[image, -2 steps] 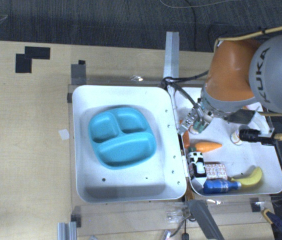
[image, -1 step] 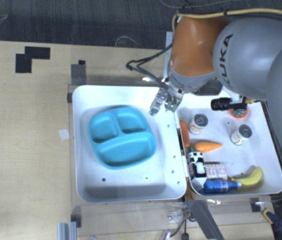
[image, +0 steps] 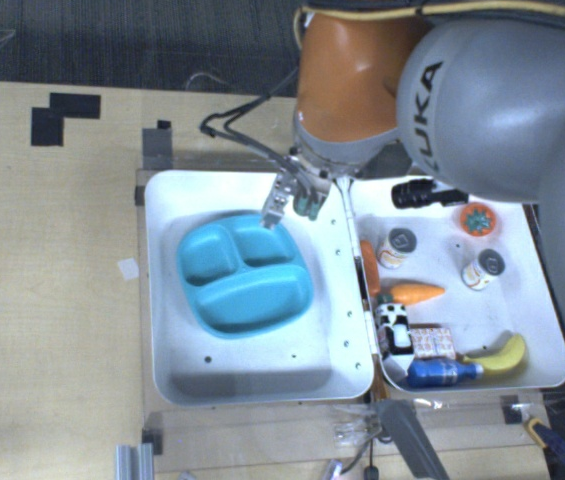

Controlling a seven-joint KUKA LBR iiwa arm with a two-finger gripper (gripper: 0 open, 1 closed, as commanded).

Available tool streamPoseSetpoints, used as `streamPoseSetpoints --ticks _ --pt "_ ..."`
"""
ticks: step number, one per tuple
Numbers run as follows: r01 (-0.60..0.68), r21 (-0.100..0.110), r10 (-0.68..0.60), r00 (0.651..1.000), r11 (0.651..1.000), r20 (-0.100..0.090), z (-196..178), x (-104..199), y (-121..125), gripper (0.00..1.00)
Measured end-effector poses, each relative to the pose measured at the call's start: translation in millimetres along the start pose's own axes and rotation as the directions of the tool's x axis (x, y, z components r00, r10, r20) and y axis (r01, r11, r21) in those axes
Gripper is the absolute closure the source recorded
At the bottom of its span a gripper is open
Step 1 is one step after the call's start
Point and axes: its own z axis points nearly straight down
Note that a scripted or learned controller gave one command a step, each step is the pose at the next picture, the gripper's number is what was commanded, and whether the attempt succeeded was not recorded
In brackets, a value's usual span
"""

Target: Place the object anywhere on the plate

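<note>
Arm [image: 482, 78] looms nearest lens; gripper [image: 292, 203] spread open, holding nothing, above far edge of blue plate [image: 247, 283] in left bin [image: 167, 358]. Carrot [image: 417, 293], banana [image: 497, 358] in right bin [image: 552, 348].

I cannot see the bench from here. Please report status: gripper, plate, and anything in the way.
Gripper above the blue plate's far rim, in the left bin. Nothing seen between its fingers. Carrot, banana and other items lie in the right bin.
</note>
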Motion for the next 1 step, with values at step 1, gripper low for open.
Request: streamPoseSetpoints --ticks 1 --pt "-0.127 0.003 0.127 0.992 0.992 -0.003 52.1 67.7 -32.9 1.0"
